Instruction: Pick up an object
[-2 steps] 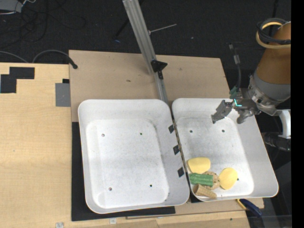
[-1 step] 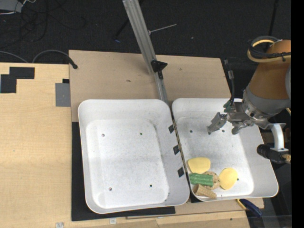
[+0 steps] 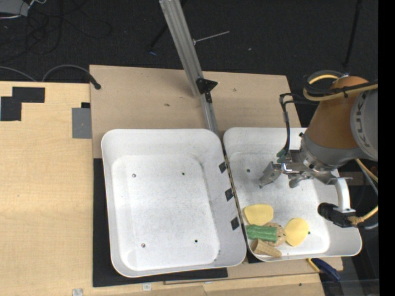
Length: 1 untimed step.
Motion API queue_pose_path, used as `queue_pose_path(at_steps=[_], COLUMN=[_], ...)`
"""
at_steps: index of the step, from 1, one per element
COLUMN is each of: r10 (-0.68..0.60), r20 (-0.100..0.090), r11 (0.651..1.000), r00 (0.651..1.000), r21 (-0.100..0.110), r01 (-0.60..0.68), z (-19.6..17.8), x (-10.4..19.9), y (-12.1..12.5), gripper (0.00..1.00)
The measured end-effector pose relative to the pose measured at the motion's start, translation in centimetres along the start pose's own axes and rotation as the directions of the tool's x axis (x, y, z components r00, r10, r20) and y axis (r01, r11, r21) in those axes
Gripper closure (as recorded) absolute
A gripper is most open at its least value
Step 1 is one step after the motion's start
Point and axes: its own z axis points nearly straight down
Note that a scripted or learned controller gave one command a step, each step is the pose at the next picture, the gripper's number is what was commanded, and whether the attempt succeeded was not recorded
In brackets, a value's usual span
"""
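While its metal hand point(image 3: 276, 172) hovers open above the right white bin point(image 3: 265, 142), yellow rounded objects point(image 3: 258, 214) lie nearby.

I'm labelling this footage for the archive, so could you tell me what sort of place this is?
Probably a robotics lab set up for grasping trials: a grey-and-orange arm reaches over two white bins, a bare aluminium rail stands behind them, and loose cables trail across the dark floor.
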Motion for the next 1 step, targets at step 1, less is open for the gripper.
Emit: queue_pose_path(at_steps=[1], r10=[0.000], r20=[0.000], r11=[1.000], r00=[1.000], r21=[-0.001], r01=[0.000], z=[5.43], x=[0.11], y=[-0.13], gripper=[0.00])
